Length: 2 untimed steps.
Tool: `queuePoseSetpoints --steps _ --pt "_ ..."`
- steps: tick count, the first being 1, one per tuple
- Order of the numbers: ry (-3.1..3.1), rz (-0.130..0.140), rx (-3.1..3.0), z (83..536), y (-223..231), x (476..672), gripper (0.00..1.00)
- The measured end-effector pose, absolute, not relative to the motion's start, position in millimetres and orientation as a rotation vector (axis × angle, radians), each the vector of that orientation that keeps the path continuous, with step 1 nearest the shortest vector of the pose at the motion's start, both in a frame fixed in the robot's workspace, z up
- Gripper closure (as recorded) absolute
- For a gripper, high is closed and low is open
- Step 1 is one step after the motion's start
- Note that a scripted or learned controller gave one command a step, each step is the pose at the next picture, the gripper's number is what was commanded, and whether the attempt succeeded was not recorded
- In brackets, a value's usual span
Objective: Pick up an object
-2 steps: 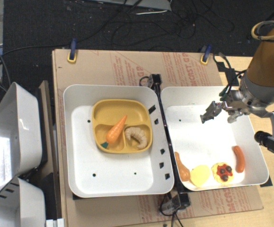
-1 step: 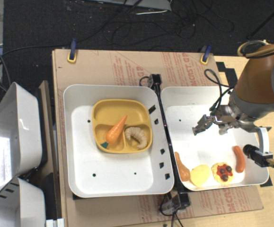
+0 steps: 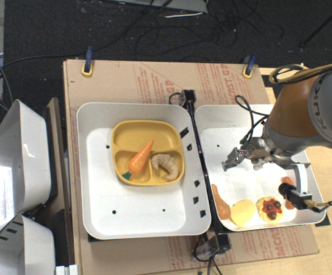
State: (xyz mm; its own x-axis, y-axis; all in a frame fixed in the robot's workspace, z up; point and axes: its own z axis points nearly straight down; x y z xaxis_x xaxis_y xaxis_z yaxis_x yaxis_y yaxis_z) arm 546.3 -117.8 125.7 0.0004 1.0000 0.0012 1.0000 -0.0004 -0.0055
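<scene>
My gripper (image 3: 235, 158) hangs over the middle of the right bin (image 3: 211, 125), above bare white floor, with nothing visibly in it. Along that bin's front wall lie an orange drumstick-shaped piece (image 3: 220, 202), a pale yellow round piece (image 3: 243, 212) and a small tart with red topping (image 3: 270, 208). All three are below and to the right of the gripper, apart from it. In the left bin (image 3: 97, 211) a yellow divided plate (image 3: 120, 136) holds a carrot (image 3: 141, 157) and a pale shrimp (image 3: 166, 165).
The arm's grey and orange wrist (image 3: 292, 119) covers the right bin's far right side. A divider wall (image 3: 197, 165) with black clips runs between the bins. White tubs (image 3: 16, 159) stand off the bench to the left.
</scene>
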Motion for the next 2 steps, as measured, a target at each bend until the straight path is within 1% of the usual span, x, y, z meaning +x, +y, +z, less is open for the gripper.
queuePoseSetpoints --steps 1,2 --pt "-2.218 0.003 -2.221 90 -117 545.8 0.00" --pt "-2.218 0.001 -2.223 102 -117 546.5 1.00"
